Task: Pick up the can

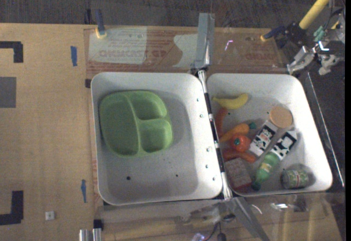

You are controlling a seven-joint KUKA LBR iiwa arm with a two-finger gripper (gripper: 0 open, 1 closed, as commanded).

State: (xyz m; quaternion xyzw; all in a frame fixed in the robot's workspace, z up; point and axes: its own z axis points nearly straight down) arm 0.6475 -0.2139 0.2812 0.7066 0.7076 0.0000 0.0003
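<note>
Can (296,177) lies on its side in the near corner of the right bin (312,103), well away from the gripper (315,59), which hangs past that bin's far corner; can't tell its opening. Green bottle (266,166) just beside the can. Left bin (109,190) holds a green tray (136,122).

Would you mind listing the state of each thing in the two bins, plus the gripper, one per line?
green divided plate: right way up in the left bin
can: on its side, right bin's near right corner
green bottle: lying down
two cartons: lying flat, side by side
banana: lying near the far wall
round tan disc: flat
gripper: outside the bins, away from the can
</note>
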